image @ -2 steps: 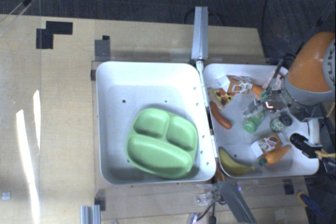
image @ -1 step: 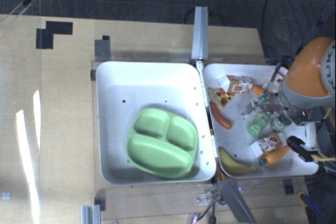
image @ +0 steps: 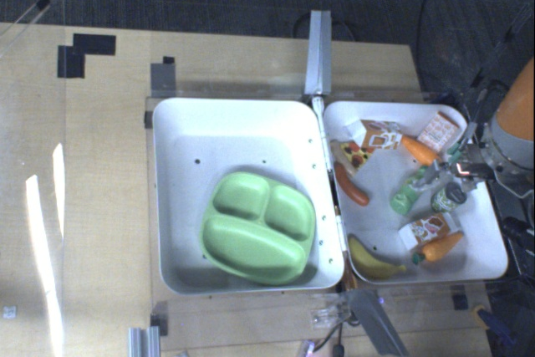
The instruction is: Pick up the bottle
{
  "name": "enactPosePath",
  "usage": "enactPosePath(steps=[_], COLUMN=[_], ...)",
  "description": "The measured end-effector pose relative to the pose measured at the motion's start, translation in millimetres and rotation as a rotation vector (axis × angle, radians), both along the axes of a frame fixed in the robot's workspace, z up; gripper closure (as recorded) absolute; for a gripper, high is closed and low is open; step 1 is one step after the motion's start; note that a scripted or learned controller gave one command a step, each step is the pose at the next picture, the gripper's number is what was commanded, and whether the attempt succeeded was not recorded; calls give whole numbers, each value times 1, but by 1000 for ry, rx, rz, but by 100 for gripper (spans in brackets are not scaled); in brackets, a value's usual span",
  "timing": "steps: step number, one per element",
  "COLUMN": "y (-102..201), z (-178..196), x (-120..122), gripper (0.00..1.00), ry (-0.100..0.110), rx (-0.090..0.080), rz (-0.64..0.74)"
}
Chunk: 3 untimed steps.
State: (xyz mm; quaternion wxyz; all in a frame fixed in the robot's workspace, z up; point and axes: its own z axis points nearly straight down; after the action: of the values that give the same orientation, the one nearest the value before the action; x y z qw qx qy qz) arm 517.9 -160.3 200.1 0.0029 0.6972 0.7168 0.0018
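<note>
A small green bottle (image: 408,195) lies tilted in the middle of the right bin (image: 493,259). Its upper end points up and right toward my gripper (image: 448,168). The gripper reaches in from the right edge and hovers low over the bin, just right of and above the bottle's upper end. A small round dark-topped container (image: 448,198) stands directly under the gripper's body, right of the bottle. From this angle I cannot make out whether anything is held.
The right bin also holds a pizza slice (image: 351,155), a printed carton (image: 380,135), a snack pack (image: 439,130), two carrots (image: 418,150) (image: 441,246), a sausage (image: 353,188) and a banana (image: 374,260). A green divided plate (image: 259,226) lies in the left bin (image: 180,180).
</note>
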Motion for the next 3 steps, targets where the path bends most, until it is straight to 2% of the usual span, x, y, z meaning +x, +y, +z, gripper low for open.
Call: enactPosePath(steps=[1,2,3], y=[-14,15,-20], z=[42,106,5], x=[-30,23,-22], gripper=[0,0,0], ry=[0,0,3], rx=[-1,-1,1], rz=[124,107,-20])
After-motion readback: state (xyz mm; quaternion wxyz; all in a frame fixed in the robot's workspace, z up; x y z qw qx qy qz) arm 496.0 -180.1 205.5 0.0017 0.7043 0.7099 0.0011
